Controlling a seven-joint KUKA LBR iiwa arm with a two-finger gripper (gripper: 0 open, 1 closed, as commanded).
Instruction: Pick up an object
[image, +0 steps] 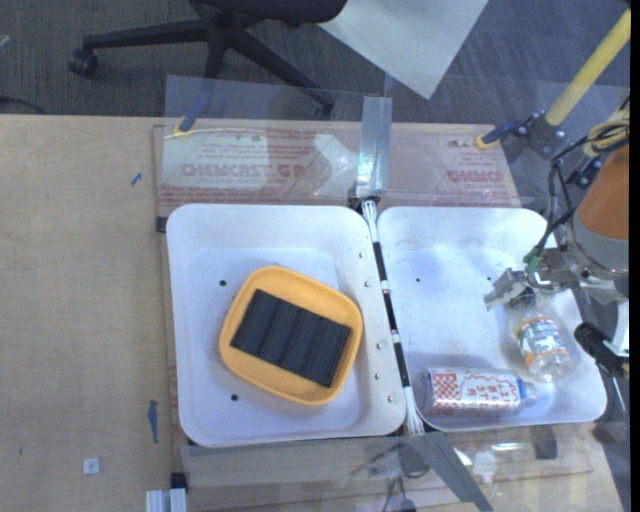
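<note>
My gripper (508, 290) hangs over the right bin (440, 240), near its right side, on the grey arm with the orange band (610, 205). Its fingers look open and nothing shows between them. Just below it, a small clear bottle with an orange label (543, 345) lies a short way apart from the gripper. Along the right bin's front wall lies a red-and-white patterned tube (478, 390). In the left bin (200, 240) sits a yellow tray-like object with a black ribbed top (291, 334).
A divider strip with cables (385, 300) runs between the two bins. Clear plastic sheets (260, 160) lie behind the bins. The wooden bench (70, 300) spreads to the left. An office chair base (250, 50) stands beyond the bench.
</note>
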